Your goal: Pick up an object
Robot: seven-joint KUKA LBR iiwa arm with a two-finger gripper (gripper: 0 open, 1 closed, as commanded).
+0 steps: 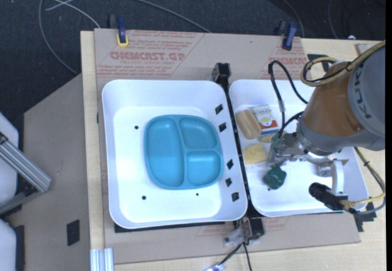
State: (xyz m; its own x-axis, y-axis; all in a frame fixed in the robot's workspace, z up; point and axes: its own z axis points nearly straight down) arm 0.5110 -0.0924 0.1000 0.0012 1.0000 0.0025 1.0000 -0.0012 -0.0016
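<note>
Bench, as seen from above.

- Bins, white, shallow: two, side by side on a brown board. Left bin; right bin.
- Clamps, blue: two, on the board's far edge, one over the left bin and one over the right.
- Blue plate: one, with three compartments, lying flat in the middle of the left bin.
- Right bin, left half, four loose things:
  - Tan block: one, near the dividing wall.
  - Small box: one, white with red and blue print, just beside the tan block.
  - Yellow piece: one, nearer than the tan block.
  - Green lump: one, dark, nearest of the four.
- Arm: one, grey with an orange band, reaching in over the right bin.
- Gripper: one, low over that bin, between the yellow piece and the green lump. I cannot tell whether it is apart or closed, and nothing is visibly held.
</note>
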